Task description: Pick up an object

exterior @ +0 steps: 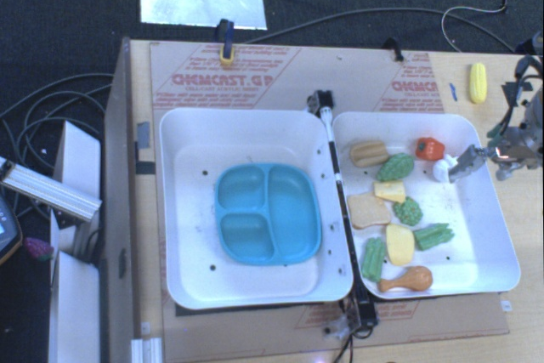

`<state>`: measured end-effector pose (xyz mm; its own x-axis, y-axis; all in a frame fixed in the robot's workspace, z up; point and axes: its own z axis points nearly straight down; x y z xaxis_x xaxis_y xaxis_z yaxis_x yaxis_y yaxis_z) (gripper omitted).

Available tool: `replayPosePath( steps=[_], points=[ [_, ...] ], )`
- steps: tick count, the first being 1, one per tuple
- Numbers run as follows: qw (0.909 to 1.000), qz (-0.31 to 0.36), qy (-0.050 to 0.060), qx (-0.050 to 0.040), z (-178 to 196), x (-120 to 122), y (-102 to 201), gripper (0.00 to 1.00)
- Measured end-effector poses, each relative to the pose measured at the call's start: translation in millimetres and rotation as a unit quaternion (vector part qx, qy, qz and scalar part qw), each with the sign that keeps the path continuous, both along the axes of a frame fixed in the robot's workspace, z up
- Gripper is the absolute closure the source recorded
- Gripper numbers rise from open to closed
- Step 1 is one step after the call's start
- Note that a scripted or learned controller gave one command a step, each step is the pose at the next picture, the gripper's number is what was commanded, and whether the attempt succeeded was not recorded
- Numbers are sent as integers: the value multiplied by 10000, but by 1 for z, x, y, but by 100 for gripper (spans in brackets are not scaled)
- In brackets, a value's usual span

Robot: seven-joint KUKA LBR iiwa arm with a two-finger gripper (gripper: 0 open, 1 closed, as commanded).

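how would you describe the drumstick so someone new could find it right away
Look at the right bin, the one full of toy food. Go to its near edge, the bottom of the view, where the drumstick lies on its side. It is the only orange-brown piece with a bulb end and a thin handle, just below the yellow block and right of the green pod.

Glossy blue plastic tray [269, 212], smooth white plastic bins [183, 183], matt printed cardboard [280, 72] beneath.
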<state>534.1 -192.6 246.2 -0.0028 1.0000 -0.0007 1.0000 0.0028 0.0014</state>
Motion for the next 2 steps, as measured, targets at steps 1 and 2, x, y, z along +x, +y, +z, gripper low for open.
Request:
replayPosePath(
  steps=[1, 2],
  points=[
    [10000, -3, 12, 7, -117, -21, 43, 0],
    [10000, -5, -15, 0, -159, -6, 66, 0]
  ],
)
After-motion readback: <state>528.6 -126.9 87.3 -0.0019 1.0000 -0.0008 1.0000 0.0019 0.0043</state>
